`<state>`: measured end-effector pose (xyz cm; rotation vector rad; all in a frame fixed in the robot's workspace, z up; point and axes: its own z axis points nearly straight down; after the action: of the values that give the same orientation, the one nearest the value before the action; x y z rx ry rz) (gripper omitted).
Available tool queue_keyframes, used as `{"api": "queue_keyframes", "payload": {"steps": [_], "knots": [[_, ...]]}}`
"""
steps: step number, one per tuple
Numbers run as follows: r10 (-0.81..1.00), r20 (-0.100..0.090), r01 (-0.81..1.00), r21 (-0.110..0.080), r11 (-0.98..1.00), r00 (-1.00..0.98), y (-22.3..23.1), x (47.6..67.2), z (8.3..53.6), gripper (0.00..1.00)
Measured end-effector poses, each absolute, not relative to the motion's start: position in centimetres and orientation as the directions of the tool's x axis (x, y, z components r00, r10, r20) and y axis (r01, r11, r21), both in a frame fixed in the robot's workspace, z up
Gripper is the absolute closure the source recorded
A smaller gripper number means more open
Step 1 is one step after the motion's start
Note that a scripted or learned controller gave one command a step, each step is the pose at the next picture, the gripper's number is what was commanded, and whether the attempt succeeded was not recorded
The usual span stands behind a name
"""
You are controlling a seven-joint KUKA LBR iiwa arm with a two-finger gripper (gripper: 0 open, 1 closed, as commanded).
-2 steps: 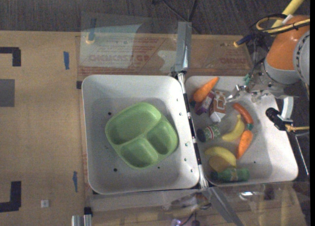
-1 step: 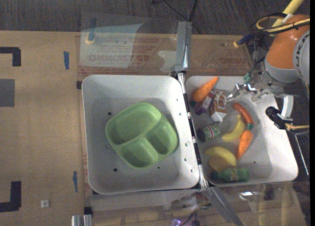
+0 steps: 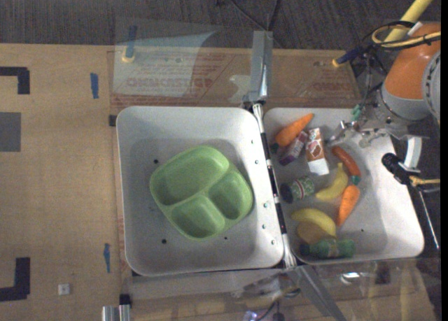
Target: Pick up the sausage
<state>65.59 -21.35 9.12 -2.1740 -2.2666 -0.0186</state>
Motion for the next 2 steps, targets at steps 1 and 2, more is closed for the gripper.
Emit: {"api": "queue_keyframes", "payload": {"steps": [1, 2], "knots": [[0.999, 0.0, 0.999, 0.011, 0.045, -0.045, -21.4, 65.7, 10.1, 1.0], [0.998, -0.002, 0.998, 0.004, 0.061, -0.061, -14.7, 66.8, 22.9, 1.0]]}}
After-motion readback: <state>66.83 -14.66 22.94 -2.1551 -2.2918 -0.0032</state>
